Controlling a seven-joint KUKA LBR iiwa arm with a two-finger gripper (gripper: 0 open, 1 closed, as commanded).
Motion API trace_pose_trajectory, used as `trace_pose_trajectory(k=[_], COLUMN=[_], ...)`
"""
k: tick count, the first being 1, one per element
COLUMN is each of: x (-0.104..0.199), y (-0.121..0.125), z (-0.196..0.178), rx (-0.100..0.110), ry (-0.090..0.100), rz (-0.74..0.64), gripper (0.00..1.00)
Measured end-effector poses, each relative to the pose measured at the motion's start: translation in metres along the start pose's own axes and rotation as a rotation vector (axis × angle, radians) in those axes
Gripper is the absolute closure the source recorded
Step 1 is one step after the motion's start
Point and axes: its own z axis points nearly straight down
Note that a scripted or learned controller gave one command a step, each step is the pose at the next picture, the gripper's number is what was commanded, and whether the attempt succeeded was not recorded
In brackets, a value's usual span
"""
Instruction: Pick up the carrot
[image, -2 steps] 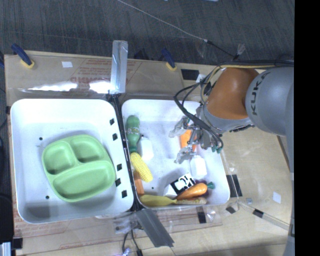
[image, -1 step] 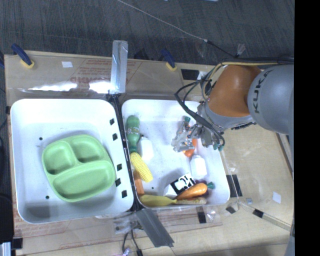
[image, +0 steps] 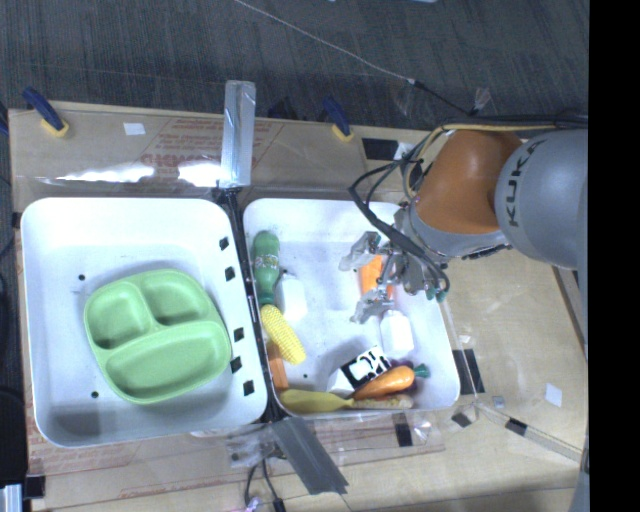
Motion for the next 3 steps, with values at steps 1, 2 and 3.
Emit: trace_pose_trajectory(k=[1, 2, 3], x=[-0.002, -0.002, -0.007], y=[0.001, 0.001, 0.008], z=[-0.011, -0.011, 0.033], rx=[0.002, 0.002, -0.004], ry=[-0.006, -0.005, 0.017], rz=[-0.005, -0.006, 0.094], gripper=[1.00, 0.00, 0.00])
